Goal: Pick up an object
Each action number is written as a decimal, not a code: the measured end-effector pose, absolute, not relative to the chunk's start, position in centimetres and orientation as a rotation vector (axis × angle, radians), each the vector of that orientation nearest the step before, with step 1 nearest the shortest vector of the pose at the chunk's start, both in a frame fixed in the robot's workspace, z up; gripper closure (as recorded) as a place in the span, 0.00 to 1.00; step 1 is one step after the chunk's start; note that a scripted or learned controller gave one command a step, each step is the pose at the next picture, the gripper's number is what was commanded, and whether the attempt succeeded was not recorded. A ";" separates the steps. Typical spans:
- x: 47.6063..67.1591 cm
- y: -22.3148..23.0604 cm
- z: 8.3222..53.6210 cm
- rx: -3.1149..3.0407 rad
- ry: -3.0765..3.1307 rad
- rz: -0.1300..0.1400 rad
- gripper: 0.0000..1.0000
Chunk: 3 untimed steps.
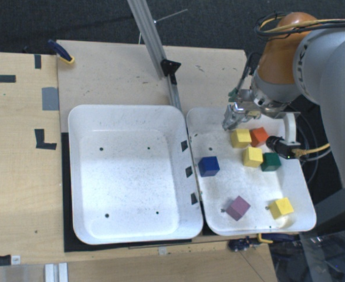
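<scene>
Hovering at the twelve o'clock end of the right bin [290,213], the gripper [234,119] hangs just above a yellow cube [240,137]; whether anything sits between its tips I cannot tell. Touching that cube at three o'clock is an orange cube [259,136]. Toward five o'clock lie a second yellow cube [253,157] and a green cube [271,162]. Farther out rest a blue cube [208,165], a purple cube [238,207] and a third yellow cube [281,207]. The nearest cube looks light, rigid and smooth-faced; pinching two opposite flat sides, away from its orange neighbour, seems best.
</scene>
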<state>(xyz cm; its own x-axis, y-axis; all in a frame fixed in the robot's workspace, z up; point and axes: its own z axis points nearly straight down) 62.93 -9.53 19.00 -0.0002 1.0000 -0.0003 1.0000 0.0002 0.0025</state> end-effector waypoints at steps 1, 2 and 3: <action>63.0 -9.5 21.6 2.219 2.222 0.002 1.00; 62.2 -4.7 21.4 2.217 2.230 -0.001 1.00; 62.0 0.0 22.5 2.215 2.230 0.001 1.00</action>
